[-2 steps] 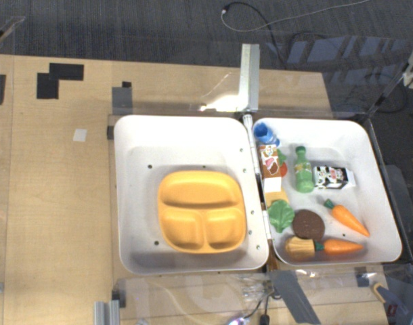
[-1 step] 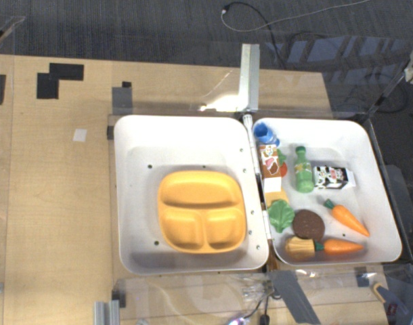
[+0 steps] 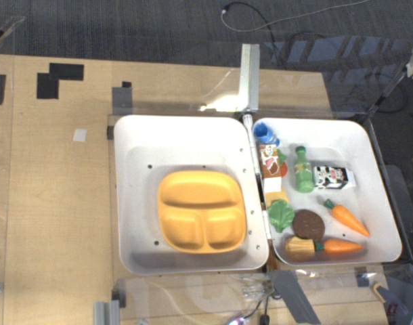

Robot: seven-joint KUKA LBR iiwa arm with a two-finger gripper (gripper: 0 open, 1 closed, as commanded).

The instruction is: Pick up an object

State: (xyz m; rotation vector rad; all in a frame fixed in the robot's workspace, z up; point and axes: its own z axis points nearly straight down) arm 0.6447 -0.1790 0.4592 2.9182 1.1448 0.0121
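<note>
The right white bin [image 3: 369, 147] holds several toy foods. A blue cup [image 3: 264, 133] lies at its far left corner, with a red and white carton [image 3: 271, 161] just below it. A green bottle [image 3: 302, 170] stands beside a black and white carton [image 3: 330, 176]. Lower down are a green leafy piece [image 3: 281, 215], a brown round disc [image 3: 308, 225] and a tan piece [image 3: 300, 248]. One orange carrot [image 3: 346, 219] lies at a slant on the right, another carrot [image 3: 342, 247] lies flat along the near wall.
The left white bin [image 3: 135, 154] holds a yellow divided tray [image 3: 202, 210] near its middle. A metal post [image 3: 250, 80] rises behind the seam between the bins. A black cable [image 3: 261, 15] loops over the dark floor behind the bench.
</note>
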